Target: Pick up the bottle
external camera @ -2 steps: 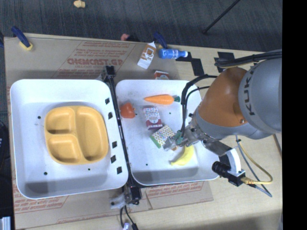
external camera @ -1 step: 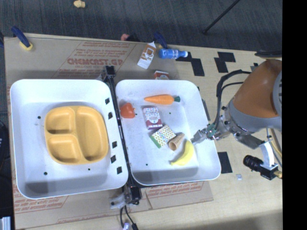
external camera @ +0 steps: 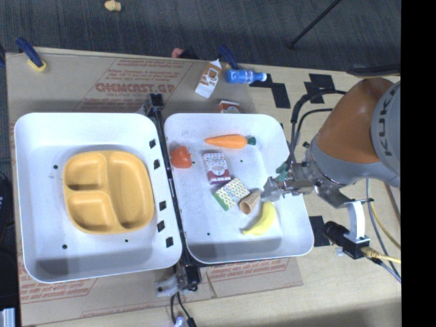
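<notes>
Hovering by the banana, the gripper has unreadable jaws; the bottle lies outside the bins.

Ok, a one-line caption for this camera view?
Arm's hand low over the right bin by the banana; blue bottle lies outside.

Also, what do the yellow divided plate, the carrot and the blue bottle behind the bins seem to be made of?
The yellow divided plate looks like moulded plastic: one even colour, soft sheen, rounded compartment walls. The carrot seems a plastic toy: smooth, uniform orange with a plain green cap. The blue bottle is probably plastic too, since it is evenly blue with a paler end, but it is too small to be sure.
</notes>
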You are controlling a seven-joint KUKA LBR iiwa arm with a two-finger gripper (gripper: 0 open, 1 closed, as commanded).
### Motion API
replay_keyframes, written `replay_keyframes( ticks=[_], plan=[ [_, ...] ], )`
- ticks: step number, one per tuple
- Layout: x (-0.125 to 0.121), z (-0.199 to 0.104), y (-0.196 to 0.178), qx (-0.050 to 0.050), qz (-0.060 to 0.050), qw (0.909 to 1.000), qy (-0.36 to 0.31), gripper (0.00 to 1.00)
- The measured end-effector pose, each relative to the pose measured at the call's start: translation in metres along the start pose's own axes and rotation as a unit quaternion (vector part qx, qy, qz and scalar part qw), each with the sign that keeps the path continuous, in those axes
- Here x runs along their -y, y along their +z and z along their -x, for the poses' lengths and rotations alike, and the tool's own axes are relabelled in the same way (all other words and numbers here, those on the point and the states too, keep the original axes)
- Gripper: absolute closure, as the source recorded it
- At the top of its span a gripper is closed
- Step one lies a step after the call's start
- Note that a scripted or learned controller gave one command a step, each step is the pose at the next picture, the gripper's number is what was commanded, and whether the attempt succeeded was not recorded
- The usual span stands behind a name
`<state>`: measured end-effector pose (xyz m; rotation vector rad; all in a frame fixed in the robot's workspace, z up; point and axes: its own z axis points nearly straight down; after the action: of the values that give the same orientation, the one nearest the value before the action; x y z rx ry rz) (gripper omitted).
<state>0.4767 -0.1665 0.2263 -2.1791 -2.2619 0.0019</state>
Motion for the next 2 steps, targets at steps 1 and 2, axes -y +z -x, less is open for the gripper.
replay_keyframes(
  ticks=[1,2],
  plan=[
    [0.000,-0.025,0.019,-0.001,-0.002,0.9928,0.120,1.00],
    [-0.001,-0.050,0.022,-0.001,-0.001,0.9178,0.397,1.00]
  ],
)
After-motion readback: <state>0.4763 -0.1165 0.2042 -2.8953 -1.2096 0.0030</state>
